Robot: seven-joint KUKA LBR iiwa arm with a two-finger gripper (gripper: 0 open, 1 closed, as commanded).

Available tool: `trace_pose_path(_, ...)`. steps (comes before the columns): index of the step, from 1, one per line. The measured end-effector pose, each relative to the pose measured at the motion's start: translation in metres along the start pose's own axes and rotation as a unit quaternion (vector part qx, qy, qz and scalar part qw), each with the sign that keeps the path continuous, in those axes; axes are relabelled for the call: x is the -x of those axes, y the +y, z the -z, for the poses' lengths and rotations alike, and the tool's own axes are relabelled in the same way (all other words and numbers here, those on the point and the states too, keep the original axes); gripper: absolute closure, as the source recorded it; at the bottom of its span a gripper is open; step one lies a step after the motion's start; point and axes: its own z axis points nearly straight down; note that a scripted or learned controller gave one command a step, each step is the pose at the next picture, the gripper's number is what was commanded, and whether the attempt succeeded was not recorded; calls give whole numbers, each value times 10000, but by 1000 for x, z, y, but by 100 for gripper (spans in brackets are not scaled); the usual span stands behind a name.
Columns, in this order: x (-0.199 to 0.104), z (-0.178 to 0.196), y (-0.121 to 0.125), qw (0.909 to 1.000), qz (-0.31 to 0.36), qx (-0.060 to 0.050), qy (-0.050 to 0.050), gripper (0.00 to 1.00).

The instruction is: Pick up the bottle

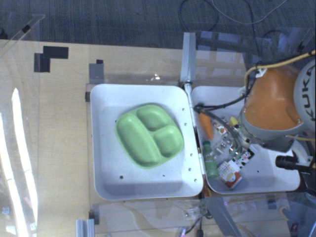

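Whether the jaws were spread or pressed together could not be told, since the gripper (232, 144) was a tangle of dark metal and cable under the wrist, seen from above. Nothing was visibly pinched in it.

Largest on the bench, the left bin (103, 147) held a green divided plate (149, 136), lying tilted in the middle of the bin floor. The right bin (276, 177) sat just beside it, the two rims touching along a shared edge. Over the right bin hung the arm (274, 100), its orange band covering much of that bin's far half.

Smaller things crowded the right bin's left wall. An orange carrot-like piece (206, 126) lay nearest the far end. Below it the green bottle (210, 159) lay on its side, long axis running roughly along the bin wall, near to far, its dark cap end pointing toward the carrot. A small red-and-white packet (229, 174) sat near the bottle's lower end.

From the gripper, the bottle lay to the view's left and slightly toward the near edge, close by. Any grasp would probably need to close across the bottle's width, with the wall leaving little room on that side.
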Motion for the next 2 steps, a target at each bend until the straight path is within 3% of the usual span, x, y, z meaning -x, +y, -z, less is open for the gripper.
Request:
trace_pose_path(1,-31,47,38,9735,2288,15,-15,100)
trace_pose_path(2,-53,-3,63,9377,3475,10,3,100)
